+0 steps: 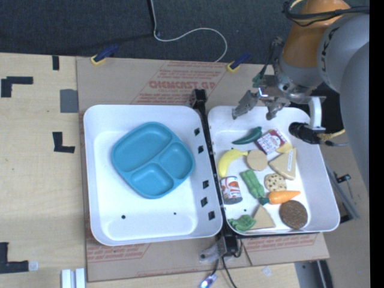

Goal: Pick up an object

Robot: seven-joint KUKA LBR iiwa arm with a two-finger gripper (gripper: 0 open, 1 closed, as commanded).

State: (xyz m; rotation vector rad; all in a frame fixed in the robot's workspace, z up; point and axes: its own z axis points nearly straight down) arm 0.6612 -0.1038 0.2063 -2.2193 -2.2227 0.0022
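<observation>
At the upper right of the frame, the grey arm (336, 47) with its orange band reaches in over the far edge of the right bin (327, 188). Its end effector (259, 105) hangs above the bin's upper left corner, the two fingers spread apart with nothing between them; one fingertip (243, 110) points down toward the bin's inner wall.

Below it, the right bin holds a cluster of toy foods. A dark green pepper (246, 137) lies nearest the fingers, just beside a small red packet (270, 141). A yellow banana (230, 159) curves along the bin's left side, touching a tan round piece (257, 160). A cheese wedge (285, 164) sits to the right, with a speckled cookie (275, 181) under it. Lower down lie a green pickle (252, 183), a red and white can (231, 189), an orange carrot (283, 196), a brown round patty (294, 214), a pale wedge (263, 217) and a leafy green piece (242, 223).

In the left bin (102, 221), at the frame's centre left, rests a blue divided plate (152, 159). Both bins sit on a cardboard sheet (168, 83) laid over the counter (36, 179).
</observation>
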